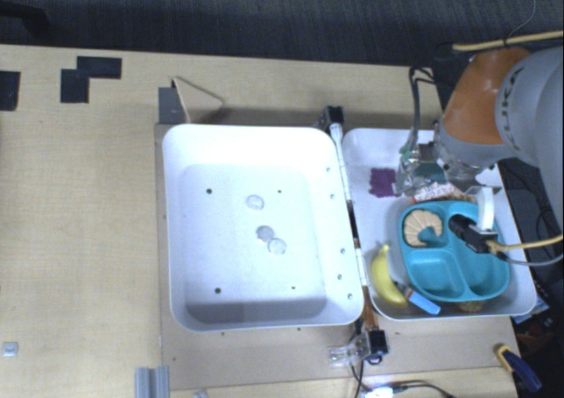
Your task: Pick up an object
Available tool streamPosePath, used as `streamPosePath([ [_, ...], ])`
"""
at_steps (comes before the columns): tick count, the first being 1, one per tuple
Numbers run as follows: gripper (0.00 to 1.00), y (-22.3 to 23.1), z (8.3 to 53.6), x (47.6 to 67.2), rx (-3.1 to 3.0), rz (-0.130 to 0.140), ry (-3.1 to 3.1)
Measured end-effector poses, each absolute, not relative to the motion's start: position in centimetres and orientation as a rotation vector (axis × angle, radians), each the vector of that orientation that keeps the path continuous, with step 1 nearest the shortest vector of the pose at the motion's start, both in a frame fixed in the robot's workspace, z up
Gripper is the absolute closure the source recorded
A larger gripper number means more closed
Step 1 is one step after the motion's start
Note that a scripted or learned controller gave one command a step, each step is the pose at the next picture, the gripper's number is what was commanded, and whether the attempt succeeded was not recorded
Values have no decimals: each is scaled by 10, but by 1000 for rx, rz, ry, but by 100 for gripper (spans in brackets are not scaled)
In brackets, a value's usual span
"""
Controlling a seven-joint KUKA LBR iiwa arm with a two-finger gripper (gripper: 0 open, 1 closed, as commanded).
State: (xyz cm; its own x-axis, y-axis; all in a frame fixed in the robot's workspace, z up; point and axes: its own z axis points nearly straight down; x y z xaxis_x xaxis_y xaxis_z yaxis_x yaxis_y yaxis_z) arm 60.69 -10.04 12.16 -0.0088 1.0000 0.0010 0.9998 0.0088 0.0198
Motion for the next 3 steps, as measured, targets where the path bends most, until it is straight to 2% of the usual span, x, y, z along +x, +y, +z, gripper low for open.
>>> streamPosePath([
  [1, 0, -100, 122, 607, 2203, 23, 2222],
  [2, 0, -82, 87, 642, 2213, 8, 2225],
  [3, 100, -81, 100, 644, 2204, 15, 2226],
])
